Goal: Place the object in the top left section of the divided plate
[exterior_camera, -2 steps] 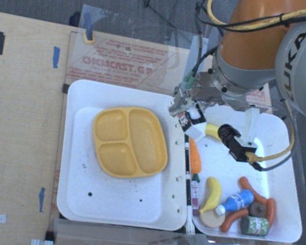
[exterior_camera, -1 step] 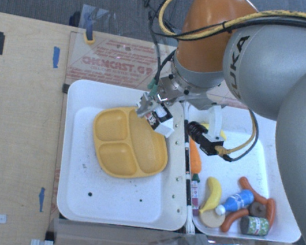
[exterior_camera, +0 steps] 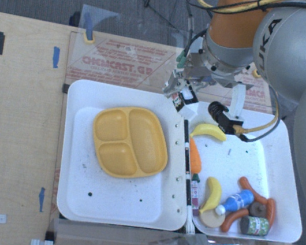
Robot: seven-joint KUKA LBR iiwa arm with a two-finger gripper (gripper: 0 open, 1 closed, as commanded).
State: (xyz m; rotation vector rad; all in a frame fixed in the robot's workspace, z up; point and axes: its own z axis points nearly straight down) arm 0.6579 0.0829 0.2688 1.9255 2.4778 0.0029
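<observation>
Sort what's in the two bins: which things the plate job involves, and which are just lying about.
Job:
- yellow divided plate, left bin
- its top left section
- gripper, above the bins' far edge

The object to place isn't named.

Lying in the right bin:
- two bananas
- carrot
- blue bottle
- green can

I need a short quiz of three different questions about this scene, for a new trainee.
1. True or false: the yellow divided plate lies in the left bin.
2. Which thing lies nearest the gripper? A) blue bottle B) upper banana C) green can
3. Fill in: the carrot lies along the ___ edge of the right bin.

Key: 1 true; 2 B; 3 left
</observation>
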